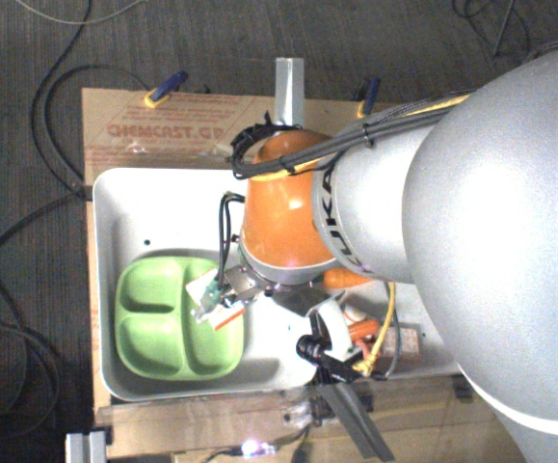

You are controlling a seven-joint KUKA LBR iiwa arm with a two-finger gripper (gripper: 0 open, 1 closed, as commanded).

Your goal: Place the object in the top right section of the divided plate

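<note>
A light green divided plate (153,340) lies in the left white bin (134,201), near its front left corner. My gripper (213,300) hangs over the plate's upper right part, below the orange wrist band. A small orange piece (227,319) shows just under the gripper tip, above the plate's right section. I cannot tell whether it is held or lying on the plate. The wrist hides the plate's top right corner.
The grey arm covers most of the right bin. Orange things (348,279) (360,330) peek out beneath it there. The bins rest on a cardboard sheet (163,133) held by blue clamps (165,88). Cables lie on the dark floor.
</note>
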